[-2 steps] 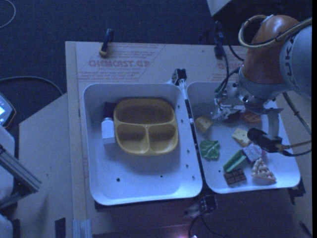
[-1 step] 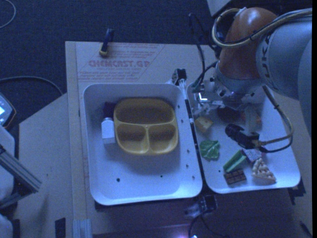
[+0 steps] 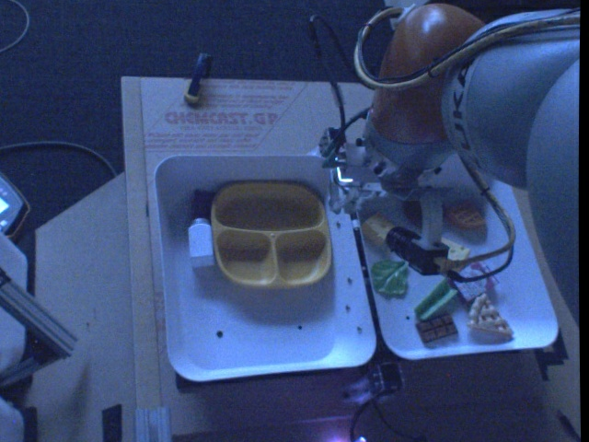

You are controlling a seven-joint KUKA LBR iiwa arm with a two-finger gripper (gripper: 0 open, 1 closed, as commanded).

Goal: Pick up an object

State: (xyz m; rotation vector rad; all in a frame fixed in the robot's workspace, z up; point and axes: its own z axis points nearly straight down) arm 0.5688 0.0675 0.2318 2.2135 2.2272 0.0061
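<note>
- The grey arm (image 3: 515, 90) is the biggest thing here. It comes in from the right, and its orange band (image 3: 419, 53) covers a good chunk of the right bin's far end.
- The left bin (image 3: 267, 334) has lots of bare floor on its near side.
- The right bin (image 3: 532, 293) is the crowded one, and its far part is hidden under the wrist.
- A yellow divided tray (image 3: 269, 233) sits in the far half of the left bin.
- The gripper (image 3: 354, 187) hangs over the far end of the wall between the two bins. It's dim and cluttered there, so I honestly can't make out how its grip stands or whether it has anything.
- A white bottle (image 3: 202, 244) stands touching the tray's left edge.
- The pickable stuff is in the right bin:
  - a green leaf (image 3: 389, 277) by the dividing wall
  - a green wedge (image 3: 434, 300) near it
  - a brown block (image 3: 436, 328) at the near edge
  - a pale pizza-like slice (image 3: 488, 319) right of that
  - an orange piece (image 3: 465, 216) further back, half under cables
</note>
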